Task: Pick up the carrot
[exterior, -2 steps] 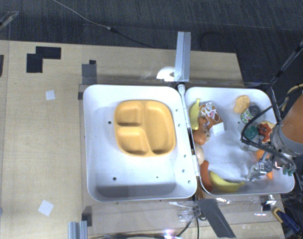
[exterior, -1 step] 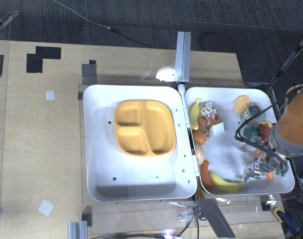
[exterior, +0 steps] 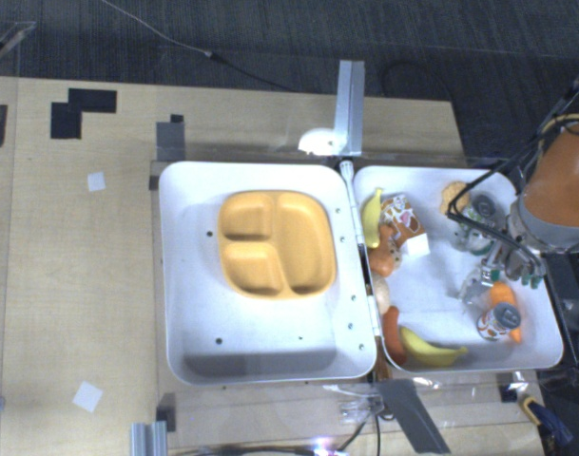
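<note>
Carrot (exterior: 504, 294) lies under the hand (exterior: 486, 283) — its axis hidden; hand's opening unclear.

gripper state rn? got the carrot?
Gripper: low in the right bin, next to the carrot; open or shut cannot be told, no hold visible.

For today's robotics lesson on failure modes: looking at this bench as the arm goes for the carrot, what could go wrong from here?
1. The carrot lies close to the right bin's right wall, so the gripper may have little room to close around it.
2. A small can sits right against the carrot; the fingers could catch it or push it instead.
3. The gripper is partly hidden by its own wrist and cables, so a missed grasp may be hard to spot.
</note>
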{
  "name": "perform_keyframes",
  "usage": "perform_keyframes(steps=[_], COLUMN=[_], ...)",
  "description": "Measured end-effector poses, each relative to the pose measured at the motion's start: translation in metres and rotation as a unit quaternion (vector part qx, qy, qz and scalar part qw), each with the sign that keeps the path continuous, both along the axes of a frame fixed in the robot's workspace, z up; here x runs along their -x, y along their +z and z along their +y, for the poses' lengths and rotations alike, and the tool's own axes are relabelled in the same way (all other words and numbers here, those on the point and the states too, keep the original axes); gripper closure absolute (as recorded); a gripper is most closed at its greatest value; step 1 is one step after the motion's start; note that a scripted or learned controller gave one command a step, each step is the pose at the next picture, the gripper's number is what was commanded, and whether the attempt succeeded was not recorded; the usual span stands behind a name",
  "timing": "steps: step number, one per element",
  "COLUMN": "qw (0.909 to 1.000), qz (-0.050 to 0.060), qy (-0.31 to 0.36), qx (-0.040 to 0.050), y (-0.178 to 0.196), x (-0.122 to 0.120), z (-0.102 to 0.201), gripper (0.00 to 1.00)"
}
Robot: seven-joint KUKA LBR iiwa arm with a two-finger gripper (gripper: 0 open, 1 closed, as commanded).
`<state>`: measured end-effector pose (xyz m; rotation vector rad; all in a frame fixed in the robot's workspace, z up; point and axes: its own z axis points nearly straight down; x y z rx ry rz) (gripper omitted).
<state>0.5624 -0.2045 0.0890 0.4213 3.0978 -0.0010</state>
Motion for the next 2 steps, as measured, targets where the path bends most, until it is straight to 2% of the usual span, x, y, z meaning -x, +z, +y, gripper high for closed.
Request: perform_keyframes(steps=[1,2], qw=[1.0000,1.0000], qz=[-0.004,-0.003], qy=[0.002,0.002], qx=[0.0004,0.0002], y=[0.0133,0.0128], x=[-0.0029,-0.0026], z=[0.0010,0.0012], gripper=[1.00,0.00])
